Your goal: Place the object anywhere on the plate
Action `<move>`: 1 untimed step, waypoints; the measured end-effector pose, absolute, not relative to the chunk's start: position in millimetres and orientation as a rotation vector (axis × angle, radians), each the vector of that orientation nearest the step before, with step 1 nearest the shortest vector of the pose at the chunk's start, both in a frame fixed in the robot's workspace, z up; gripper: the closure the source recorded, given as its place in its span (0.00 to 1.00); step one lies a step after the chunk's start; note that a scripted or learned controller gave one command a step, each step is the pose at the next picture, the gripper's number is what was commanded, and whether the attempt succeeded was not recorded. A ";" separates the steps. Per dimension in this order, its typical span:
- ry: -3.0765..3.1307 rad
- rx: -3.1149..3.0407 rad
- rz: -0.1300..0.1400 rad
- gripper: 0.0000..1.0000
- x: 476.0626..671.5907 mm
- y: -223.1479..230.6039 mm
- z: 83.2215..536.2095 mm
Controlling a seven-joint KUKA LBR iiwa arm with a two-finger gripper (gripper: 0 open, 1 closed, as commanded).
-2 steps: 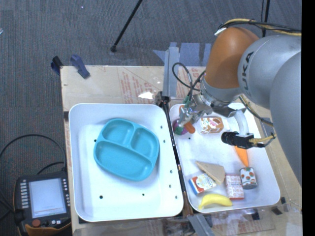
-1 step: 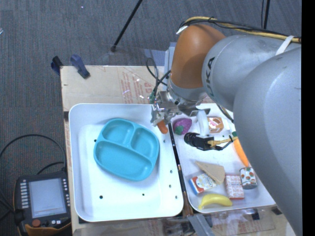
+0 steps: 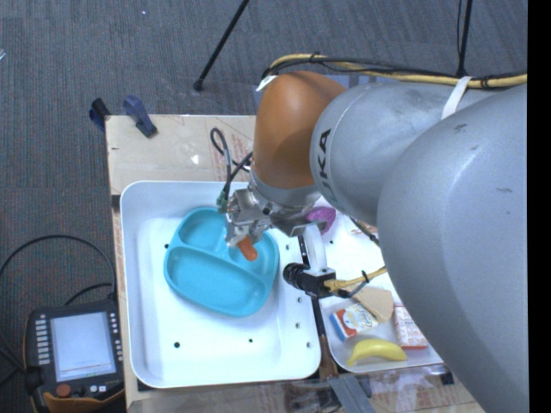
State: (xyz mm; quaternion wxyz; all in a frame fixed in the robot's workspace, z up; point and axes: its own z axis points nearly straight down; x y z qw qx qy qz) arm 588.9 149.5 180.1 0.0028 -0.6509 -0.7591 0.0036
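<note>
Camera view | end effector (image 3: 244, 235) grips carrot (image 3: 249, 249) | tilted lower-right over plate (image 3: 207, 282)

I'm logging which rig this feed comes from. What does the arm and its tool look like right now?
The arm is bulky, rounded and matte grey, with black KUKA lettering on its side and a glossy orange band above the wrist. The tool below is a small metallic assembly with thin dark cables looping at its side. A yellow cable runs along the top of the arm.
</note>
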 end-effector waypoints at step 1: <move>-2.380 -2.042 0.011 0.00 589.0 149.3 180.1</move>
